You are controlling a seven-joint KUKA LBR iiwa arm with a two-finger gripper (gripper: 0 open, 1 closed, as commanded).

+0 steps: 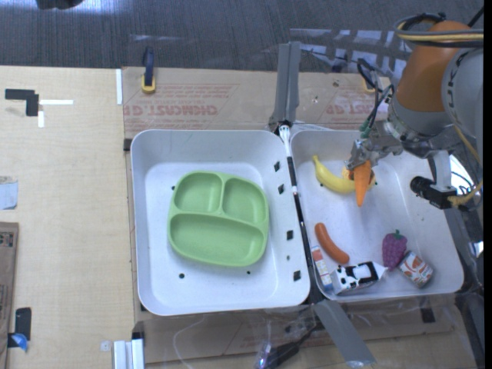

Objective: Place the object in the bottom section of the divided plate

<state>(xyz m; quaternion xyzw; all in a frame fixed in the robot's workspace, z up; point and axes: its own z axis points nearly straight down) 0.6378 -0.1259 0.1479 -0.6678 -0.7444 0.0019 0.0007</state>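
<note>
Gripper (361, 162) grips the carrot (361, 187) over the right bin (430, 229); green plate (219, 220) lies in the left bin (154, 229), well left. Pale wood bench (61, 206), dark ribbed floor (215, 14) behind. Cardboard (207, 106) lettering unreadable.

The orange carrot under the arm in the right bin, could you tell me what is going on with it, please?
The grey KUKA arm's gripper is over the right white bin with the orange carrot hanging point-down between its fingers, beside the yellow banana. The green divided plate sits in the left white bin, and its long bottom section holds nothing yet. A red sausage, a purple grape bunch and small packages stay in the right bin.
</note>
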